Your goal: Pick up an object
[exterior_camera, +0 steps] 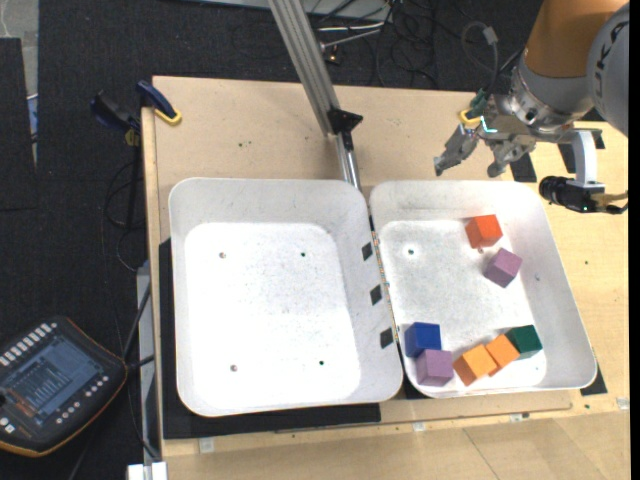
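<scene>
**benchwatcher:** Quick count of the right bin [560, 298]: seven blocks total. Two orange up-and-down the bin, one orange block [484, 230] near the far wall, plus two more [468, 366] and [502, 351] touching each other in the near row, so three orange. Two purple: one light purple block [502, 266] just below the far orange one, another purple block [434, 366] at the near edge. One blue block [423, 337] touching that purple one, and one green block [524, 341] at the right end of the row.

**gripnerd:** And the left bin [200, 268]?

**benchwatcher:** Just speckled white floor with four small dark dots.

**gripnerd:** Where's the gripper [478, 146]?

**benchwatcher:** Up beyond the far rim of the right bin, over bare bench, well apart from every block. Its fingers look spread apart with nothing between them.

**gripnerd:** Surroundings?

**benchwatcher:** Tan wooden bench [250, 128], a slanted metal pole [305, 53] running down to the gap between the bins, a blue and yellow clamp [150, 103] at the far left corner. Black floor around, cables at the top, and one teach pendant [50, 383] lying lower left.
</scene>
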`<state>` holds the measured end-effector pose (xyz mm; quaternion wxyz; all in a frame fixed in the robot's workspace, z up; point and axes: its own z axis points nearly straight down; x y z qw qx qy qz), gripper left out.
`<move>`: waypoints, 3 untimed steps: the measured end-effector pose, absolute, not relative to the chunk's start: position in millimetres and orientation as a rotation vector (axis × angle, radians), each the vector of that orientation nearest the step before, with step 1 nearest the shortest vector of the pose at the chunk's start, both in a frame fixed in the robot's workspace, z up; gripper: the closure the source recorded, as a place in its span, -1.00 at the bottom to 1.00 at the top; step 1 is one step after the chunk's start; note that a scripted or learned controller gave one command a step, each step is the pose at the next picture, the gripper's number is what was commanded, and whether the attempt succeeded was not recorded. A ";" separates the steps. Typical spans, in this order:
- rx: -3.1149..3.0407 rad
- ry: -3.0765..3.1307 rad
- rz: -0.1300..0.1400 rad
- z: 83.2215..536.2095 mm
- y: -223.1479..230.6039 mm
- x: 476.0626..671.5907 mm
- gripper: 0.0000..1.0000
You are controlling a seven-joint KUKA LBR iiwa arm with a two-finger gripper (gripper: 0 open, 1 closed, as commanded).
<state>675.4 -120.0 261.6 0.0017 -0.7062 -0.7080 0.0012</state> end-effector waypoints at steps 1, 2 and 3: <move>-2.218 -2.226 0.001 264.2 -120.1 676.1 -1.00; -2.219 -2.221 0.005 220.2 -122.3 678.9 -1.00; -2.220 -2.218 0.006 171.1 -123.2 669.1 -1.00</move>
